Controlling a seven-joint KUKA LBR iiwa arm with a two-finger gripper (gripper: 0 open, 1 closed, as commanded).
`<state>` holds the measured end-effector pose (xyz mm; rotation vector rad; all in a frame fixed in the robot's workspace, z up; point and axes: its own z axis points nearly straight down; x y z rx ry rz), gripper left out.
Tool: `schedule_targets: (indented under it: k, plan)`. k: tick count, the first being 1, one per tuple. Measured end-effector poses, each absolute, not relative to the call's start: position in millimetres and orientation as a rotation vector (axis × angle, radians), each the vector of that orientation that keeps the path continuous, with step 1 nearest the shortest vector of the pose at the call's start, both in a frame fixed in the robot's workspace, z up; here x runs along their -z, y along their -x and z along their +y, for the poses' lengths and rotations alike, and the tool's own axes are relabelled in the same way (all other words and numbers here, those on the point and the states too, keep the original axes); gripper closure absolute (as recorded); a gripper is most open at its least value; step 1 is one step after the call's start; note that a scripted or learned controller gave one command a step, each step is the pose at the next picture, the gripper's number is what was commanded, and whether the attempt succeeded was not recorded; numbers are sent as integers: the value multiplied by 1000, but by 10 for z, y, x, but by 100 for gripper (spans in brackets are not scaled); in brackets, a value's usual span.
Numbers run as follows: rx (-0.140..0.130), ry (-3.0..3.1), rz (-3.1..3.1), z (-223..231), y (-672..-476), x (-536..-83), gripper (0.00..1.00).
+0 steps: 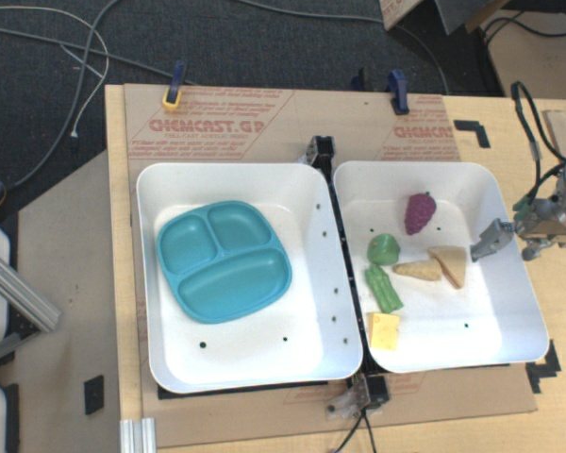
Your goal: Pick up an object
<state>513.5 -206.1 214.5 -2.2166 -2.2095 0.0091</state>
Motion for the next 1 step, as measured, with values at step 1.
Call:
schedule_targets:
  k: [1]
  plan:
    - [0, 2220, -2221, -2058, -5163, -2203, 0]
